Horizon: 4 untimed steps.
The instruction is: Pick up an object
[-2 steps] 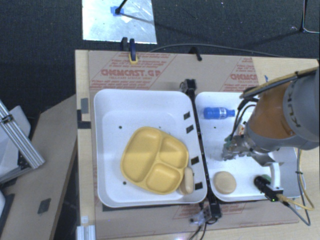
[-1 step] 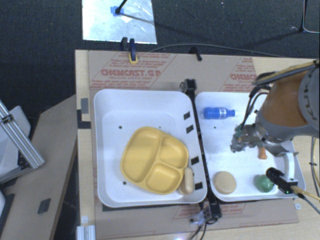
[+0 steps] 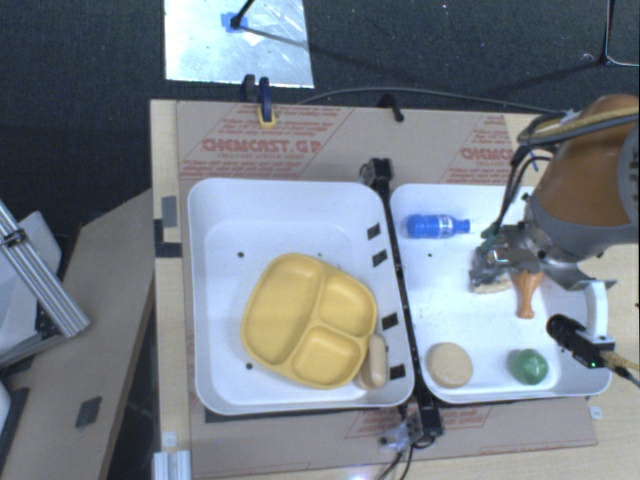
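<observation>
Over the right bin, the grey arm with its orange band reaches in from the right, and its pincer hangs low above the bin's floor, well right of the divider between the two bins. Whether the pincer has anything in it I cannot tell: its dark metal tip sits right over a pale, flattish object, and the view does not show that object between the tips. Just right of the pincer lies an orange-brown drumstick-shaped toy, its thick end toward the near rim. A blue bottle lies on its side toward the far rim of the right bin, left of the pincer and well apart from it. Near the front rim of the same bin rest a round tan piece and, to its right, a green lumpy object, each apart from the pincer.

Left of the divider, the left bin holds a yellow compartment tray lying flat, with a beige oblong piece touching the tray's near right corner. Both bins sit on a tabletop covered with printed brown cardboard.
</observation>
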### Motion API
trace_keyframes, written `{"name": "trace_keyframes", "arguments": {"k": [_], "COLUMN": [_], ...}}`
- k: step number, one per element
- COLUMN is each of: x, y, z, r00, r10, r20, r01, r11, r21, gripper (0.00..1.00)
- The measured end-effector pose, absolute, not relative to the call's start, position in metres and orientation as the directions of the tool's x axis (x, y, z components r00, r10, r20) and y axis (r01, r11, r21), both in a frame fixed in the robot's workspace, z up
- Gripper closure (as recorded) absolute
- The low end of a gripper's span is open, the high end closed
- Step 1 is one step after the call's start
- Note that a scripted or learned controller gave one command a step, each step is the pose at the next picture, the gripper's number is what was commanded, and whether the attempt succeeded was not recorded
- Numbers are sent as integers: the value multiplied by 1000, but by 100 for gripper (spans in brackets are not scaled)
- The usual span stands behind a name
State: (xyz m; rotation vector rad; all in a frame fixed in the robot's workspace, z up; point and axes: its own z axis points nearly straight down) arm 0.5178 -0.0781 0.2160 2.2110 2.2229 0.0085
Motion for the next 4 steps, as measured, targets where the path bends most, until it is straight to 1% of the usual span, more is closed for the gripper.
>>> {"name": "trace_keyframes", "arguments": {"k": [1, 2, 3, 4], "x": [520, 529, 542, 562], "y": [-78, -23, 33, 81], "z": [270, 269, 248, 229], "r00": [-5, -10, -10, -9], "r10": [1000, 1000, 1000, 1000], "r20": [-1, 2, 2, 2], "r01": [1000, 1000, 1000, 1000], "r11": [5, 10, 10, 9], "r21": [8, 3, 0, 1], "gripper": [100, 100, 100, 100]}}
